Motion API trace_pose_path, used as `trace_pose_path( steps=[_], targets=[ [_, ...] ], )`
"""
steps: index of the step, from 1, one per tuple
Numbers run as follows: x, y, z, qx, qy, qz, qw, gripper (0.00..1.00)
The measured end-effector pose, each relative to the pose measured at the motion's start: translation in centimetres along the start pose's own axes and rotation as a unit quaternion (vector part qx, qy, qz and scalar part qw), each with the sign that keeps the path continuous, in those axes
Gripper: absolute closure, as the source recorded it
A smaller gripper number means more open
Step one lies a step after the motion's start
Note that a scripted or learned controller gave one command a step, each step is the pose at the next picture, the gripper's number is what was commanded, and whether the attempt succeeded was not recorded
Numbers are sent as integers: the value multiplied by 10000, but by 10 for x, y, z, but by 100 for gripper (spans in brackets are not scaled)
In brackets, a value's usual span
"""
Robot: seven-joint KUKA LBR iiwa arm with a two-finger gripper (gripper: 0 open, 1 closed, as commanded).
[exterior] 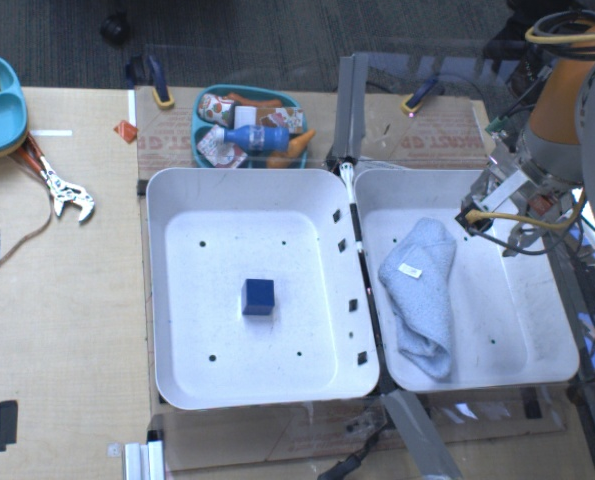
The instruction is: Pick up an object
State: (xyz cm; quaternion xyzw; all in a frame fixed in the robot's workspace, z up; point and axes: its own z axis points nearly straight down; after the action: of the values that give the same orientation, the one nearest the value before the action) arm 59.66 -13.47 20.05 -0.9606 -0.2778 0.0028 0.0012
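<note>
The bench (67, 318) carries two white bins side by side, their inner rims touching. The left bin (192, 268) holds a blue cube (259, 297) and the right bin (517, 318) holds a cloth (424, 298).

The arm (562, 108) comes in from the right and hangs over the far right corner of the right bin. Its gripper (525, 230) is above bare bin floor, to the right of the cloth's far end and apart from it. It holds nothing that can be seen, and whether it is open or closed cannot be told.

The cloth is pale blue and crumpled, and it lies in the left half of its bin. Its long axis runs from the far side to the near side, leaning little either way. The broad end points to the far wall and the narrower folded end reaches close to the near wall. A small white tag (410, 269) sits on its upper left part.

A teal tub (209, 106) of packets stands on the bench just behind the left bin. A wrench (67, 196) lies well to the left.

The cube rests flat near the middle of its bin, a little toward the near side. It has no long axis – its sides sit roughly square to the bin walls
</note>
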Motion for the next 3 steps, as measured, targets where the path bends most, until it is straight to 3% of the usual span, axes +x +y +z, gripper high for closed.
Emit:
trace_pose_path(
  steps=[1,2,3],
  targets=[
    [-44,49,-43,-14,9,-6,10000,0],
    [-49,58,-6,-3,0,681,9977,0],
    [-79,54,-54,-15,9,-166,9999,0]
  ],
)
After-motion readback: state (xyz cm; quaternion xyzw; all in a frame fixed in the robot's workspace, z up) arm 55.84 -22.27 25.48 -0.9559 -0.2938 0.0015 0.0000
